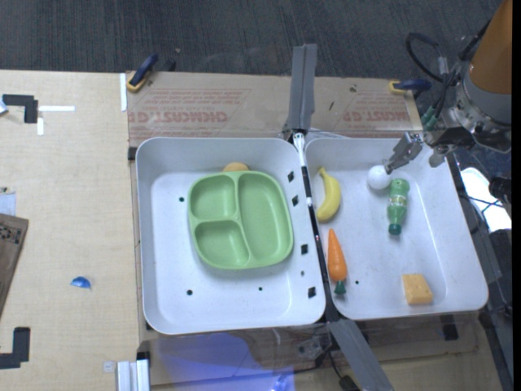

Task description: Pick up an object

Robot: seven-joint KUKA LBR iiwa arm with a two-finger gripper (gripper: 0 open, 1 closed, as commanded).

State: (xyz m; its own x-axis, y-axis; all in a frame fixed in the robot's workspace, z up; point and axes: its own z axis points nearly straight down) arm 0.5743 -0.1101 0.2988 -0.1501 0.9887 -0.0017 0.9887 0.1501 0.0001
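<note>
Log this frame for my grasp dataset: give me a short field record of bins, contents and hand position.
left bin: green three-compartment plastic plate, small orange-yellow item peeking behind it
right bin: yellow banana, orange carrot, green plastic bottle, white ball, yellow sponge block
hand: above the right bin's far edge, beside the white ball
held: nothing visibly

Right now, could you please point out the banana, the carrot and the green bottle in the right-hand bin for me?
banana [328, 195], camera view, on the middle of its curved yellow body.
carrot [336, 256], camera view, on the middle of its orange body.
green bottle [397, 204], camera view, on the bottle's mid-body.
</note>
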